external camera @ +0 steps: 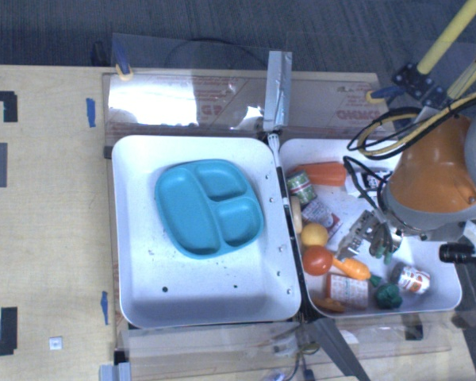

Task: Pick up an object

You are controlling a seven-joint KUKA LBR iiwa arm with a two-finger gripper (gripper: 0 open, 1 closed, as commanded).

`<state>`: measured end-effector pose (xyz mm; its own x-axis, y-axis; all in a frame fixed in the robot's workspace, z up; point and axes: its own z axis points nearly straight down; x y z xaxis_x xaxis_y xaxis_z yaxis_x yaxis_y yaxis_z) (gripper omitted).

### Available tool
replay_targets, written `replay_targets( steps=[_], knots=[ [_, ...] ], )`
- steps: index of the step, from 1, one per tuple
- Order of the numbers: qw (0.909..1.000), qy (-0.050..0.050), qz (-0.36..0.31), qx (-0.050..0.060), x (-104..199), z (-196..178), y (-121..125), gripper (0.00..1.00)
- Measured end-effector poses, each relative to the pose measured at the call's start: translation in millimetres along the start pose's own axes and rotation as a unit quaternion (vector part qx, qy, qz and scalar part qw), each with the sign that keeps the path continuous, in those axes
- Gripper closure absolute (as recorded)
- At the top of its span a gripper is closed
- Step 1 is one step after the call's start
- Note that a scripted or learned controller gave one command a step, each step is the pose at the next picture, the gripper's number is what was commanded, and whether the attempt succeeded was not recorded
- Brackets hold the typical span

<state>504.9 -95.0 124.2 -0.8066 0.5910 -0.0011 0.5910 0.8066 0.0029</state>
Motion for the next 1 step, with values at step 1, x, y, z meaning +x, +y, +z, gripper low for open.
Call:
replay_targets(
  steps=[1],
  knots=[
    [0.9995, -0.002, 0.03, 0.0, 28.1, -61.4, 21.4, 1.0]
  ],
)
